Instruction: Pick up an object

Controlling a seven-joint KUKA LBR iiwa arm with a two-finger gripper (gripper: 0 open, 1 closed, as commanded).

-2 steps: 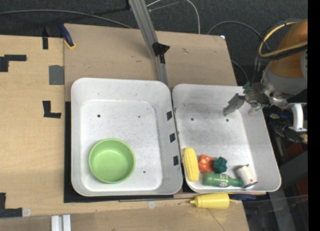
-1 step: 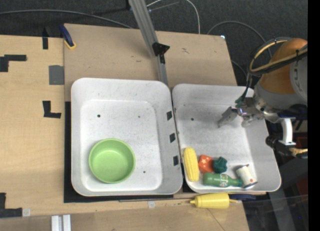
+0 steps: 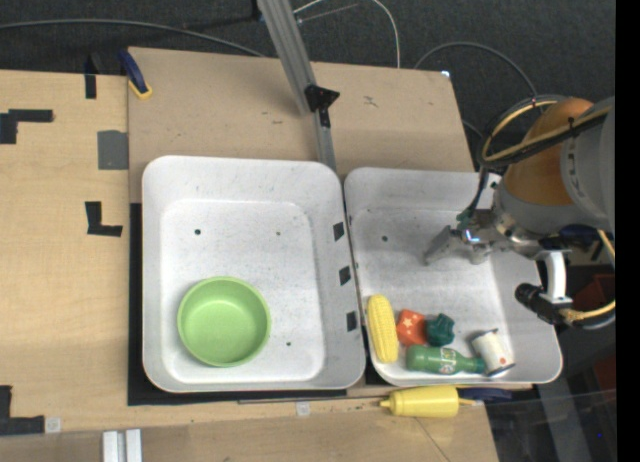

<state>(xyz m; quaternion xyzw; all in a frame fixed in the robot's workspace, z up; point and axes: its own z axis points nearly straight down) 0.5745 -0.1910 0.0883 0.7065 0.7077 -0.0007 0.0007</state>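
The arm (image 3: pixel 560 175) reached in from the right of the frame, its orange band showing above the wrist, and the pincer (image 3: pixel 447 244) hung over the upper middle of the right bin (image 3: pixel 400 200). Its two grey fingers were spread apart with nothing between them.

The things to pick lay clustered along the lower edge of that bin, well apart from the pincer: a yellow corn cob (image 3: pixel 381 328) at the lower left, just beside it a small orange-red piece (image 3: pixel 409 327) and a dark green piece (image 3: pixel 439 328) (both too small to tell what they were), below them a green bottle (image 3: pixel 440 359) lying on its side, and at its right end a white cup (image 3: pixel 493 349) tipped over. The bottle bore a label, but no writing on it could be read.

The left bin (image 3: pixel 240 190) held a light green bowl (image 3: pixel 224 321), upright, in its lower left part. A yellow bottle (image 3: pixel 425 402) lay on the bench (image 3: pixel 60 280) just below the right bin.
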